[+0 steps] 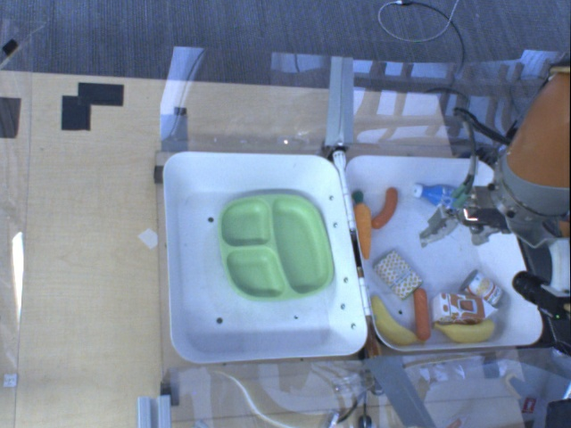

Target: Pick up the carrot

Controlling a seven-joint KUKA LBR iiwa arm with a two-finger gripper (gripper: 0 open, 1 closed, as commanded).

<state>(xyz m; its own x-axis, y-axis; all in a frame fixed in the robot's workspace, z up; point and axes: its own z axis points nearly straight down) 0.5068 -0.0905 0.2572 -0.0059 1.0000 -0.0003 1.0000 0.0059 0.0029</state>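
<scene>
The arm (540,150), grey with an orange band, rises closest to the lens at the right and reaches over the right bin (513,266). Its end effector (443,226) hangs above a bare patch of that bin, just below a blue-and-white tube (434,193); I cannot tell whether it is apart or together, and nothing shows in its grip.

The carrot (362,228) lies along the right bin's left wall, well apart from the end effector, with a curved sausage (385,208) just beside it on the right. Below them sits a patterned packet (399,274). Along the bin's near edge lie a banana (394,321), a second sausage (421,314), a small carton (459,308), another banana (467,331) and a small can (484,288).

The left bin (187,266) holds a green divided plate (275,245). Both bins rest on the desk (80,239).
</scene>
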